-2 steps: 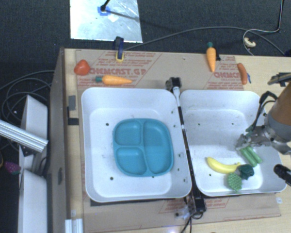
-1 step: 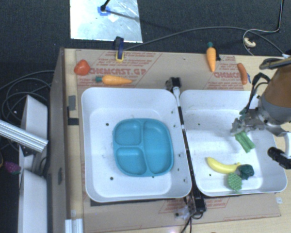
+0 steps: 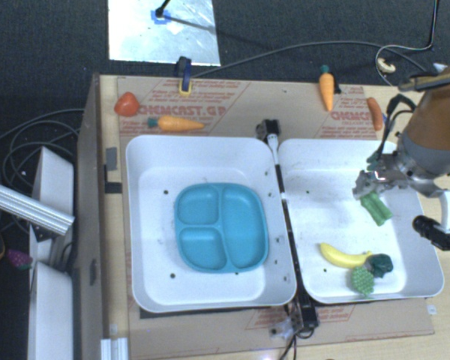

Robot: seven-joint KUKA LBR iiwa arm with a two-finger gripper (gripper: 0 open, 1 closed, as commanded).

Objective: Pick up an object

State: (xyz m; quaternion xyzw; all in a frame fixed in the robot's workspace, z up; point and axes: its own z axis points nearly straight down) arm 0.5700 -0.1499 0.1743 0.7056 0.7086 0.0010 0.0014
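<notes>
Beside the banana (image 3: 343, 256), tool (image 3: 372, 187) grips green cucumber (image 3: 376, 208), angled down-right.

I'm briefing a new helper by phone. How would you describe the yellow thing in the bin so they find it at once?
Look at the right white bin, the one the arm reaches over. Along its near edge lies the banana, beside a light green bumpy piece and a dark green piece. It is the only yellow, curved thing there.
</notes>
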